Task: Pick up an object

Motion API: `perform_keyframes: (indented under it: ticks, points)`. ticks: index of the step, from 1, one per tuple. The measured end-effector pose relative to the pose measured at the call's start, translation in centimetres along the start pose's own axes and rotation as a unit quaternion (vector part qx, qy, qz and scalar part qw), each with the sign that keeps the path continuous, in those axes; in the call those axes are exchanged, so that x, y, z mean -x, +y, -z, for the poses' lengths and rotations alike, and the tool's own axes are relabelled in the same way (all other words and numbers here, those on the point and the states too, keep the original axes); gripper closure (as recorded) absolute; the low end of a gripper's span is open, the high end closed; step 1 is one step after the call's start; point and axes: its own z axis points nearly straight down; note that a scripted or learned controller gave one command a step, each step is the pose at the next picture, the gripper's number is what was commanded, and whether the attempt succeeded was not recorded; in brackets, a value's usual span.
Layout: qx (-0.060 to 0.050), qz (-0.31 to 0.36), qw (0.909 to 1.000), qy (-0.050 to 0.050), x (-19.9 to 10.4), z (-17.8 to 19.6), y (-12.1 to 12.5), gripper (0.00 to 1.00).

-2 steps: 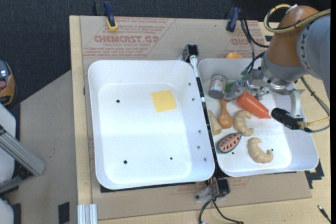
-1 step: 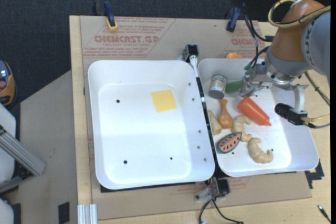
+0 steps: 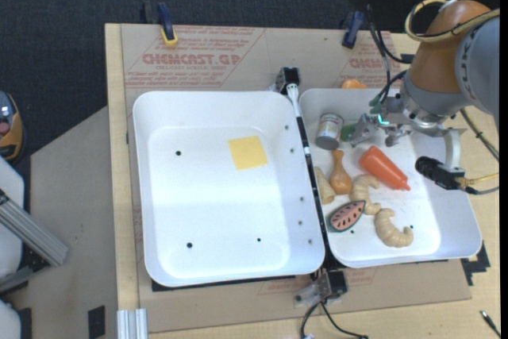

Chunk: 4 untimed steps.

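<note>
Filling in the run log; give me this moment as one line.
gripper: over right bin, nothing seen held | nearest: can, carrot | left bin: yellow square

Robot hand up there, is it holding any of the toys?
It cannot be told. The gripper hangs over the right white bin, beside the small grey can and above the orange toy carrot, with nothing clearly in its grasp.

- My arm (image 3: 464, 52) comes in from the right, its grey body and orange band bent over the upper part of the right-hand side.
- My wrist points down and toward the left.
- My end effector (image 3: 373, 125) sits low at the end of the wrist, a small green light glowing on it.
- A black cable loops over my orange band.
</note>
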Motion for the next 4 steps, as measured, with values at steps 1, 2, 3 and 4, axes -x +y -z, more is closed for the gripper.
perform_keyframes:
  ticks: [1, 2, 3, 4]
  points:
    - [0.001, 0.002, 1.0, 0.0, -1.2, -2.3, 4.3, 0.0]
    - [-0.003, 0.0, 1.0, 0.001, -1.2, -1.4, 4.1, 1.0]
    - [-0.003, 0.001, 1.0, 0.001, -1.2, -1.5, 4.1, 0.0]
    - [0.006, -0.002, 0.9999, -0.008, -4.4, -2.0, -0.2, 0.0]
